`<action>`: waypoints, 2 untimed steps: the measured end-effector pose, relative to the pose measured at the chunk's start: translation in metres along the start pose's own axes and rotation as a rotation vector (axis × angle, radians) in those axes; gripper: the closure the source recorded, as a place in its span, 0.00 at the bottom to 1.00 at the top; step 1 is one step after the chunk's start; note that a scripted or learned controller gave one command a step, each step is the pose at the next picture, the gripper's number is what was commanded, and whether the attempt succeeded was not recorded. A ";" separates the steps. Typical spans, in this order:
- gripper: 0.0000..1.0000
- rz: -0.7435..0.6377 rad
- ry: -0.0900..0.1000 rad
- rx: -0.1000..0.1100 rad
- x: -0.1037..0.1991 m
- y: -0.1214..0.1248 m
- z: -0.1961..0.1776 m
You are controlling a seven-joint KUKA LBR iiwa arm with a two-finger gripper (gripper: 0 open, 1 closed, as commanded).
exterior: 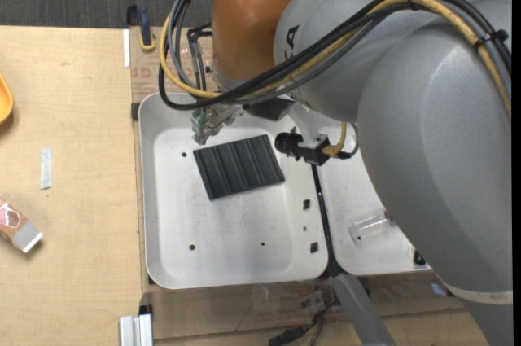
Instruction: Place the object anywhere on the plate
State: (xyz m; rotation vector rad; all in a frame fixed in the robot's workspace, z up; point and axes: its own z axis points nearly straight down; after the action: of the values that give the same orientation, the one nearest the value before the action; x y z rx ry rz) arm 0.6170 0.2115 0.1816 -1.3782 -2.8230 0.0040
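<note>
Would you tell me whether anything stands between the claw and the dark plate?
Nothing visible does. The claw hangs right at the upper left corner of the ribbed plate in the left bin, with no item between them.

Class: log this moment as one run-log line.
arm: over left bin | gripper: at the dark ribbed plate's back corner | held: nothing visible

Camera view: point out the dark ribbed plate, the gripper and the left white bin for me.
dark ribbed plate (240, 166): camera view, middle of its grooved top.
gripper (202, 134): camera view, its tip.
left white bin (236, 251): camera view, bare floor.
</note>
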 end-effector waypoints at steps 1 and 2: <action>1.00 -0.508 0.000 -0.002 0.030 -0.044 0.005; 1.00 -0.500 0.002 0.000 0.094 -0.103 0.091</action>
State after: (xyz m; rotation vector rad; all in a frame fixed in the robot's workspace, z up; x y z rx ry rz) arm 0.4783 0.2222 0.0904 -0.6363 -3.0742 0.0033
